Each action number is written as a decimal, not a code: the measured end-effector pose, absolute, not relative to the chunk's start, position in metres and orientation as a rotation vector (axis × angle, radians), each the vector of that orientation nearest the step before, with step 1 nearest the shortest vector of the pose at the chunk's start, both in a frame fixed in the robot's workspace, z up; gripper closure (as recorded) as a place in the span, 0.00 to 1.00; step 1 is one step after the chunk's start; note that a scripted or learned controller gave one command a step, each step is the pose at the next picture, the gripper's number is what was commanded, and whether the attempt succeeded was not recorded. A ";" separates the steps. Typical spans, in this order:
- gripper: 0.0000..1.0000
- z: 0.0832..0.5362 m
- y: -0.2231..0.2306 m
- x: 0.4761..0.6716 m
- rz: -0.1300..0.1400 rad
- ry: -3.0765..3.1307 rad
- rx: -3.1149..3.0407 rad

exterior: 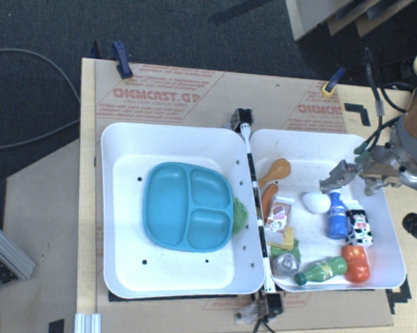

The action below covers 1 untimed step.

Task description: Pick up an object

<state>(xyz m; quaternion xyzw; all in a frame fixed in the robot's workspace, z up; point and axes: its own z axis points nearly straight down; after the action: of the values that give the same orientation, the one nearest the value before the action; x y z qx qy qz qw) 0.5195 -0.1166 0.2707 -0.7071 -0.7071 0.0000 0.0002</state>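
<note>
**Q.** Which object lies nearest the gripper (pixel 333 179), and where does it sit?

**A.** A white egg (pixel 316 202), in the right bin (pixel 395 246), right of centre in the frame; it rests just left of a blue bottle (pixel 338 217) and just below the gripper, which hangs over the bin's upper right part; the grey finger visible there carries nothing, and how far the pincer stands open cannot be told from this angle.

**Q.** How does the egg look?

**A.** Small, smooth, oval, plain white with a dull sheen; it lies on its side on the bin floor, apart from the orange carrot-like piece (pixel 275 170) further left.

**Q.** How is it likely to handle?

**A.** Judged a toy: light, stiff, and slippery on its curved shell; it probably rolls at a glancing touch, so the fingers should close across the short axis at the widest girth, one on each side; the blue bottle close beside it leaves little room on the right, so an approach along the free upper-to-lower line seems safer.

**Q.** What else crowds the bin?

**A.** A black-and-white cow figure (pixel 359 228), a green bottle (pixel 322 270), and a red-orange fruit (pixel 357 265) toward the lower right; the left bin (pixel 124 156) holds a teal divided plate (pixel 188 206).
</note>
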 end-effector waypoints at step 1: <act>0.00 0.145 -0.180 0.554 0.002 -2.219 -2.221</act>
<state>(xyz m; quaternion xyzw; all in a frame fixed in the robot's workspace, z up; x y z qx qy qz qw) 0.5543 -0.1804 0.1447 -0.7074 -0.7068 0.0007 0.0010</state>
